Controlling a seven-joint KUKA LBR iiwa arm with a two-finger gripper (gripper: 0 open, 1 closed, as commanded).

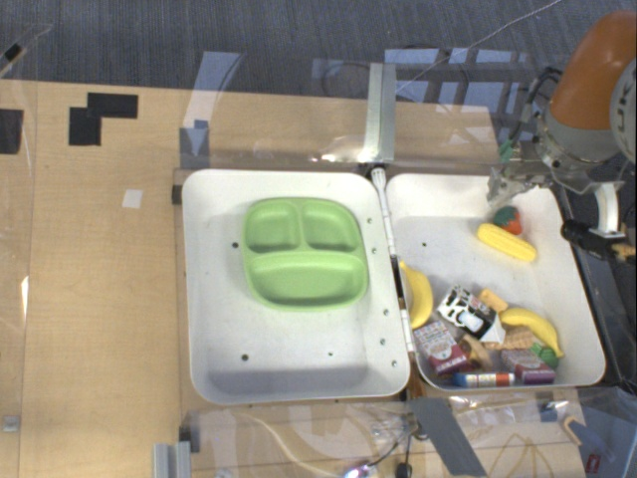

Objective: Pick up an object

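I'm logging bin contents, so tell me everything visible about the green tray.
The green tray is a light green, plastic-looking divided plate with rounded corners: two smaller compartments at the far side, one wide compartment at the near side. It lies flat, right way up, near the middle of the left bin, with nothing in it.

A yellow corn cob (507, 243) lies flat and aslant on the floor of the right bin (438, 217), near its far right corner. Just beyond its upper end sits a small red and green piece (509, 217), close beside it, perhaps touching.
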